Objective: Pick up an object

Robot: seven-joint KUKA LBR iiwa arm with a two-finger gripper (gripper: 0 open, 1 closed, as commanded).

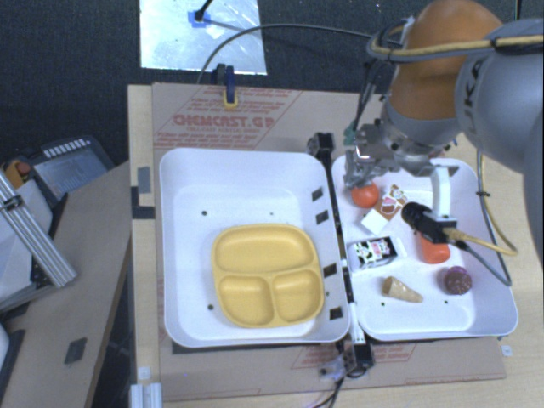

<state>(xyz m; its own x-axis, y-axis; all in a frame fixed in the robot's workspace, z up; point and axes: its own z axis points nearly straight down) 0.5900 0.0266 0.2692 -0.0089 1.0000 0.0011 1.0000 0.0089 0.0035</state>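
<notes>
Gripper [364, 175] sits low in right bin [489, 317], directly above the orange ball [365, 196] (finger state cannot be determined). Yellow divided tray [267, 274] occupies left bin [187, 228].

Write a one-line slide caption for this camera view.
KUKA arm's gripper lowered over an orange ball in the right bin; a yellow divided tray sits in the left bin.
</notes>
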